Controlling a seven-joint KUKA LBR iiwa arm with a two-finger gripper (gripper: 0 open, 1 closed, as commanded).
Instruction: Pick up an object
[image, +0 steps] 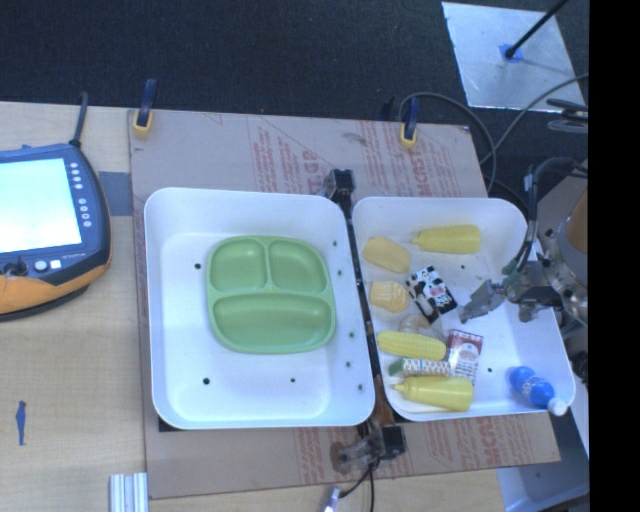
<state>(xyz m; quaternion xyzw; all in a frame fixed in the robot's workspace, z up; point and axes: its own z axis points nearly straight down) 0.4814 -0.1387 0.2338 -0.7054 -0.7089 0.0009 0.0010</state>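
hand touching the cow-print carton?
Apart. In the camera view, bare white bin floor shows between the hand and the cow-print carton.

The right bin (500, 210) holds the candidate objects.

- A yellow squeeze bottle (449, 238) lies on its side near the far edge.
- Two pale yellow pieces (386, 254) (389, 296) lie along the left wall.
- A black-and-white cow-patterned carton (432, 292) lies tilted near the centre.
- A corn cob (411, 345) lies just beside a small red-and-white carton (463, 354).
- A second yellow bottle (436, 392) lies against the near edge.
- A blue bottle with a white cap (531, 388) lies in the near right corner.
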